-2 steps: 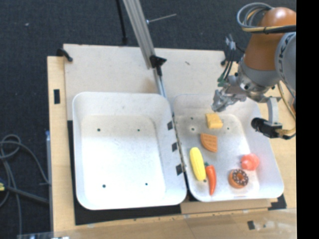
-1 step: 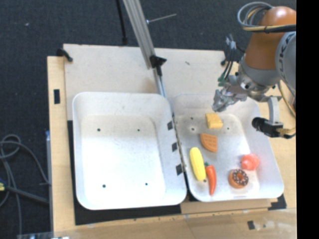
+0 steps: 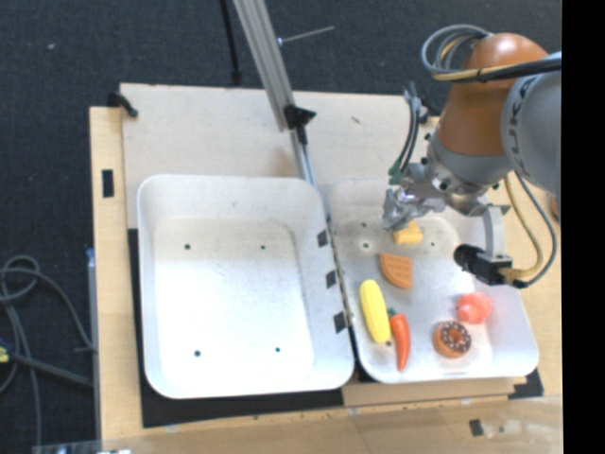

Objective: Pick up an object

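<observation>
Dark carpet surrounds a pale wooden worktop that carries two shallow white bins side by side. Left bin: the larger expanse, its floor bare apart from a few small dark dots. Right bin: holds all the loose objects. Grey arm with its orange band reaches in from the right, above the far part of the right bin. Claw: lowered at the bin's far end, directly over a small yellow block and touching or nearly touching its top; whether the fingers are spread or closed cannot be told, and the block is not visibly between them. Toward the near edge lie, in order of size, a yellow corn cob, an orange carrot, a chocolate doughnut, an orange wedge and a red tomato.
</observation>
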Tool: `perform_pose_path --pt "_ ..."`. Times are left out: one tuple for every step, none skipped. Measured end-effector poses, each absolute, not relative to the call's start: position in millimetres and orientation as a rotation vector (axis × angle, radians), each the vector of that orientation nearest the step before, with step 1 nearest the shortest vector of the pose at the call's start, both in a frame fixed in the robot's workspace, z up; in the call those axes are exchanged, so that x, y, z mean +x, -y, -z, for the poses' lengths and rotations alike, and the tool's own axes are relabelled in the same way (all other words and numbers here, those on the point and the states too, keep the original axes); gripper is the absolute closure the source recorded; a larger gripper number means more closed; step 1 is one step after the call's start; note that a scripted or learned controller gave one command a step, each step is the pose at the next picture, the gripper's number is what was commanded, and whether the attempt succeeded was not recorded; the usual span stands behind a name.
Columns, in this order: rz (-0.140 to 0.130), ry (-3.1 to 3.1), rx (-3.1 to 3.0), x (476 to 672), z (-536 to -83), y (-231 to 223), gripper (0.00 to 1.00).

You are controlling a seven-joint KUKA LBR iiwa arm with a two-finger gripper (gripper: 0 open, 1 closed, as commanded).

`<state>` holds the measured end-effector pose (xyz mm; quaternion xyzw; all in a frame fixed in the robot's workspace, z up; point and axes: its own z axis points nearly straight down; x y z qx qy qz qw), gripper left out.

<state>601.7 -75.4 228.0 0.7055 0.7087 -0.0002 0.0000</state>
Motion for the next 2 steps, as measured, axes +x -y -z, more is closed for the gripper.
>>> perform_pose_path --pt "0.000 -2.228 2.217 570.7 -222.0 32.4 1.00" --pt "-0.004 -2.230 2.214 547.4 -231.9 -21.3 1.00"
